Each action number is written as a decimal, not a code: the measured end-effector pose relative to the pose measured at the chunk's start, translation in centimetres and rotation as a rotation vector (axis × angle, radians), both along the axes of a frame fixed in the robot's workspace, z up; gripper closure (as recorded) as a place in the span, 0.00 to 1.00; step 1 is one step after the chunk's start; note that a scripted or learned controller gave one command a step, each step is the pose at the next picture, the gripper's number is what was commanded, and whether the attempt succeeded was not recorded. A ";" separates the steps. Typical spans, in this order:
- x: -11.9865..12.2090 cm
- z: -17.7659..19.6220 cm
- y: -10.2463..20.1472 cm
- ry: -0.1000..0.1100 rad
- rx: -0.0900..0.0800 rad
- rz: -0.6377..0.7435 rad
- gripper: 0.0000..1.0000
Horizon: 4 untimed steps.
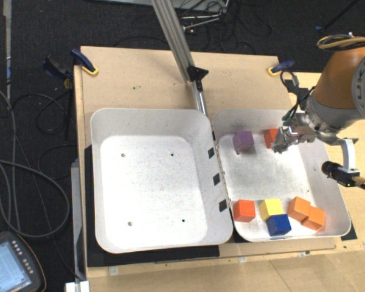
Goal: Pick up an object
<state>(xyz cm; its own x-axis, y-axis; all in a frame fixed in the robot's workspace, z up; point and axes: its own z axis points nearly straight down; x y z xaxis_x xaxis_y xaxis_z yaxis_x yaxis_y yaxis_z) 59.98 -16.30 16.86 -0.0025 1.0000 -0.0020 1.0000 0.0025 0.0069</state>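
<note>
Dark floor strewn with cables surrounds the tan bench (pixel 140 72), which carries two white bins. Across the right bin (pixel 274 175) the middle lies open; cubes sit along its near wall: orange (pixel 244 210), yellow (pixel 271 208), blue (pixel 278 224). My end effector (pixel 282 143) hangs near the far wall, beside an orange block (pixel 270 137) and purple cube (pixel 243 142); whether it grips anything I cannot tell.
</note>
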 end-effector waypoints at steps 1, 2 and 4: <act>0.0 6.4 0.0 -0.002 -0.001 0.001 1.00; 0.2 11.8 0.0 -0.001 -0.001 0.001 1.00; -3.5 9.2 9.2 0.008 0.003 0.004 1.00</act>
